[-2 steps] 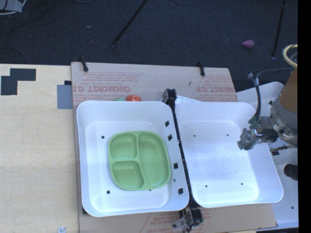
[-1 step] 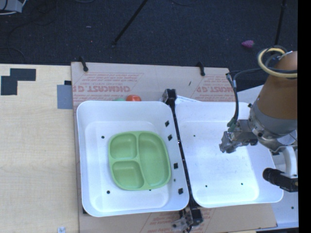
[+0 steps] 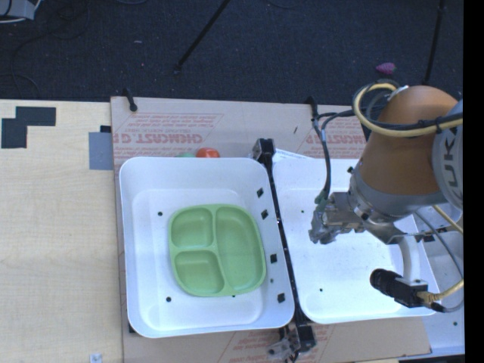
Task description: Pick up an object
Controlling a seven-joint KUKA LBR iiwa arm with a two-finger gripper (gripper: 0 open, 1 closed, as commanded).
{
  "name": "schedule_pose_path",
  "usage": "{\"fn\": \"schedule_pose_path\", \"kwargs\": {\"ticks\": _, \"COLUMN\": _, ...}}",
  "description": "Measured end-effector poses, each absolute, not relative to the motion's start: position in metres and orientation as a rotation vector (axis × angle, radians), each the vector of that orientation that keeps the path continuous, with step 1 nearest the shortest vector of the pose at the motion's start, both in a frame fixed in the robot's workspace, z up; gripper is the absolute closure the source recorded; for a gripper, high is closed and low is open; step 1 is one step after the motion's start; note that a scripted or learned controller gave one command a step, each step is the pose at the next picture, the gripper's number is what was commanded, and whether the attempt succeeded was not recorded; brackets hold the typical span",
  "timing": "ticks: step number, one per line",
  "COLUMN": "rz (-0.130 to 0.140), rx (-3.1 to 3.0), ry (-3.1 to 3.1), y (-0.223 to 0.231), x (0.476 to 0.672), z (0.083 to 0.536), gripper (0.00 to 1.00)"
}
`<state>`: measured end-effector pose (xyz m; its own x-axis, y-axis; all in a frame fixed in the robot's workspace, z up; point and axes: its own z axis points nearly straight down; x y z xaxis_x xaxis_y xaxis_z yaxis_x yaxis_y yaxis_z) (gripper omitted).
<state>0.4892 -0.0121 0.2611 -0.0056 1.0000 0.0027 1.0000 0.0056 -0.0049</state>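
The arm's tool (image 3: 324, 229) hangs low over the right bin (image 3: 355, 301), near its left wall; whether it is apart or together I cannot tell. A green divided plate (image 3: 217, 249) lies flat in the left bin (image 3: 151, 195). Behind that bin, a small orange object (image 3: 207, 153) rests on the bench (image 3: 53, 240).

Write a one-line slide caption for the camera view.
KUKA arm's gripper over the right white bin; a green divided plate lies in the left bin.
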Motion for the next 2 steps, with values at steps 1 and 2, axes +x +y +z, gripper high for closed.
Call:
{"fn": "schedule_pose_path", "kwargs": {"ticks": 1, "rz": 0.005, "rx": -2.214, "ry": -2.221, "y": 0.029, "x": 0.491, "z": 0.252, "gripper": 1.0}}
{"fn": "schedule_pose_path", "kwargs": {"ticks": 2, "rz": 0.006, "rx": -2.214, "ry": -2.221, "y": 0.071, "x": 0.493, "z": 0.243, "gripper": 1.0}}
